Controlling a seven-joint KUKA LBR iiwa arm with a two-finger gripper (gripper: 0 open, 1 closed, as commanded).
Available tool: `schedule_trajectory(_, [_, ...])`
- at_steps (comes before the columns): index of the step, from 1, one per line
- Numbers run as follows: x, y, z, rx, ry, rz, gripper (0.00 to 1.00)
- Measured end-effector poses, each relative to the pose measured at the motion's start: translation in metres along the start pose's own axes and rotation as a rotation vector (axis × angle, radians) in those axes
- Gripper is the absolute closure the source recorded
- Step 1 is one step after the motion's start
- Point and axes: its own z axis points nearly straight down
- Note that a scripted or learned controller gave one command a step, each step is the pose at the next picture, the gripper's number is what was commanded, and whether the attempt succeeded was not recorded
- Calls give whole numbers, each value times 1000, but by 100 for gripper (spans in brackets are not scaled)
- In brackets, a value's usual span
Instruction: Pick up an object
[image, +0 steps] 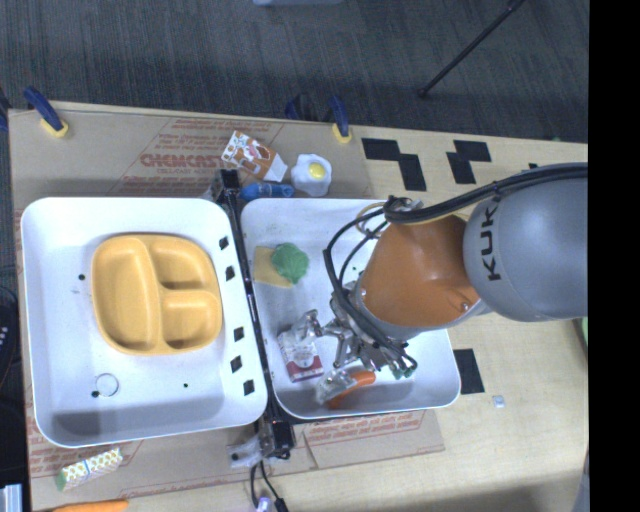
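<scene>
My gripper (335, 350) hangs low in the right bin (430, 385), under the arm's orange band. It is just right of a small clear packet with a red label (297, 354) and just above an orange, carrot-like piece (352, 386) by the bin's front wall. A small green bit (402, 370) peeks out at the gripper's right. Further back in the same bin, a green leafy toy (291, 261) rests against a yellow wedge (266, 268). I see nothing lifted off the bin floor.
The left bin (40, 300) holds a yellow divided tray (155, 292) and a small clear ring (105, 384). Behind the bins lie a snack packet (245, 152), a blue item (266, 190) and a yellow-white toy (313, 174). The arm covers the right bin's right half.
</scene>
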Motion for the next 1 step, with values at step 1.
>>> schedule_trajectory(1, [-75,-18,0,4,-3,-61,0])
